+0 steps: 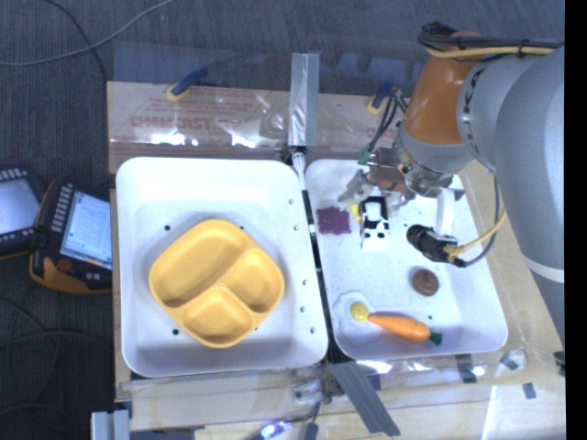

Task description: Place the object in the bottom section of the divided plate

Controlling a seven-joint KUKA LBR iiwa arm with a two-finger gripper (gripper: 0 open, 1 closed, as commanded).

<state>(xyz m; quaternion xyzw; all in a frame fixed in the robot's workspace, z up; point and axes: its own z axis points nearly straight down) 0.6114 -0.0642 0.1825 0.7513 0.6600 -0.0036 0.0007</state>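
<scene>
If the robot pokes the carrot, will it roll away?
Probably a little. The carrot looks round and tapered, so it would likely roll in a curve, not straight. It lies near the right bin's front wall, which should stop it. It looks like a stiff toy, unlikely to bend.

Left bin (128, 246): white, glossy; right bin (486, 310): same white; divided plate (215, 280) in left bin: mustard yellow, plain; purple block (333, 221) at right bin's left wall: solid purple; small figure (372, 225) beside it: white with black patches, cow-like pattern; carrot (401, 326) near right bin's front edge: orange body, green tip; round piece (359, 312) by carrot: white with yellow centre, egg-like; disc (424, 282): brown; arm (523, 108): grey, orange band (438, 99) above wrist; claw (376, 191): silver-grey metal, black parts; cable (477, 241): yellow; desk (138, 117): pale wood-brown with faint red lettering under clear plastic; clips at far edge (183, 83): blue and yellow; floor (55, 62): dark grey carpet; handheld pendant (69, 241) left of desk: black and orange, pale screen.
</scene>
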